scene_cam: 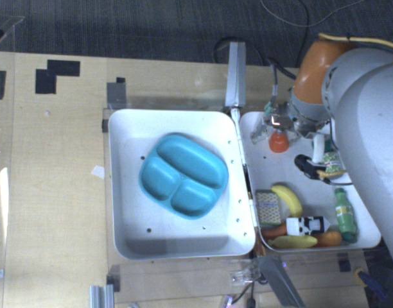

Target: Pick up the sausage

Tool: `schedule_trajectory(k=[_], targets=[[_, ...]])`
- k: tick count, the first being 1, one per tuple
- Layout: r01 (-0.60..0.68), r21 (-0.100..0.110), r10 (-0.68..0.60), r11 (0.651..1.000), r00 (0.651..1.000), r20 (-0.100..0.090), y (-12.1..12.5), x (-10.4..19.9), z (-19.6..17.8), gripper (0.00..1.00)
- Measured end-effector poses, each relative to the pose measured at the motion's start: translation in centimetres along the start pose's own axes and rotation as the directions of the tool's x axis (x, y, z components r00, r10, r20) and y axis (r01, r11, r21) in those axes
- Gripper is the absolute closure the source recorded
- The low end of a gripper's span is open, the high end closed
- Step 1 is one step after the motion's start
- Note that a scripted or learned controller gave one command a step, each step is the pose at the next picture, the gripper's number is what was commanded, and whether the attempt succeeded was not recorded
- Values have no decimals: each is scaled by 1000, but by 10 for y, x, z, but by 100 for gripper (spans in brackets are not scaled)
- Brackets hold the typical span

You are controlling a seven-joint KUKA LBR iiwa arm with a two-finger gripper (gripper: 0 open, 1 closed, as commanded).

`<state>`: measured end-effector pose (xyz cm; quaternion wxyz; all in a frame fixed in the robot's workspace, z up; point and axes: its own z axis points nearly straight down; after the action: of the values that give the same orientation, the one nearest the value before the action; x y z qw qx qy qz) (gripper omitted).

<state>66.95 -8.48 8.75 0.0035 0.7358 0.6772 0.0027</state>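
A short reddish, sausage-like piece (278, 230) lies near the front of the right bin (370, 239), between a black-and-white item (310, 224) and a yellow fruit (294, 241); part of it is covered. My gripper (272, 124) hangs over the far left corner of the right bin, well behind the sausage. It sits just above a small red-orange round thing (278, 142). Nothing is seen between the gripper's tips from this angle.
The right bin also holds a banana (288, 198), a meshed pad (268, 207), a green bottle (343, 213), an orange piece (330, 238) and a dark item (307, 165). A blue divided plate (183, 175) lies in the left bin (129, 236).
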Motion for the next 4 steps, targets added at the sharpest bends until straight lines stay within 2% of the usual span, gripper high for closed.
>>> schedule_trajectory(k=[1, 2, 3, 4], targets=[[15, 0, -15, 1000, 1000, 0, -64, -20, -1, 0], [12, 2, -12, 1000, 1000, 0, -3, -31, 1, 0], [21, -6, -21, 1000, 1000, 1, 0, -29, -12, 100], [22, -6, -22, 1000, 1000, 1, 0, -28, -12, 0]])
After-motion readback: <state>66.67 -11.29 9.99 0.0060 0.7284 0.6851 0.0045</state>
